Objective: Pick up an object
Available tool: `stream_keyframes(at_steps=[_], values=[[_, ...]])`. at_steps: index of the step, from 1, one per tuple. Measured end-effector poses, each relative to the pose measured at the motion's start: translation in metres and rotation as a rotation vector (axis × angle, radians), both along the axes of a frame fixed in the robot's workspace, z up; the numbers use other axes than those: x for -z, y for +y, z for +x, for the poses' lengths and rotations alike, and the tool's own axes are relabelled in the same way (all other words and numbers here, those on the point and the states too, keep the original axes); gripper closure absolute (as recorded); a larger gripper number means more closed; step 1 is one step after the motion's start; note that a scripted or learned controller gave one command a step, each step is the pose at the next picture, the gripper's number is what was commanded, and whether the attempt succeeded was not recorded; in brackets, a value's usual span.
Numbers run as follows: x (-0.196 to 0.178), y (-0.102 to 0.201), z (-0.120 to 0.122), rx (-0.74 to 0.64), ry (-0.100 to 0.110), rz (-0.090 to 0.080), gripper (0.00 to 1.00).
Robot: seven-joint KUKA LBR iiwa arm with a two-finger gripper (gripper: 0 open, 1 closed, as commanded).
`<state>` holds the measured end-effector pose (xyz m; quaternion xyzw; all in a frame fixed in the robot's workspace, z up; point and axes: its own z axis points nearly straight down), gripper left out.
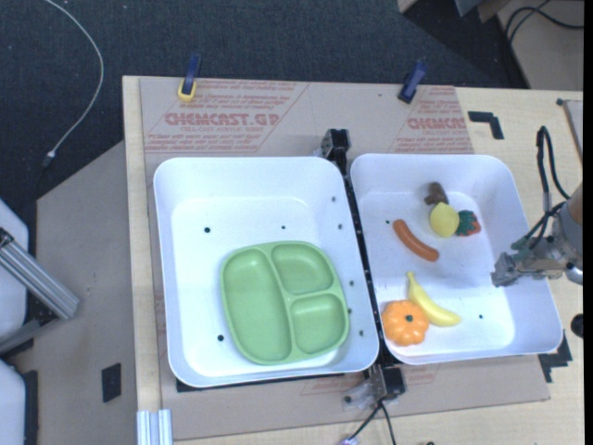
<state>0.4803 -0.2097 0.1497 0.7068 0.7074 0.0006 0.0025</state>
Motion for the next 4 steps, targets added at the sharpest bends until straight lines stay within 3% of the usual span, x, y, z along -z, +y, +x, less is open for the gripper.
stream_keyframes(at_steps=[2,4], values=[[-0.099,0.006,0.002,-0.001,-0.004,-0.002,1.0],[-0.078,0.093,0.051,-0.002,0.004,0.004,1.0]])
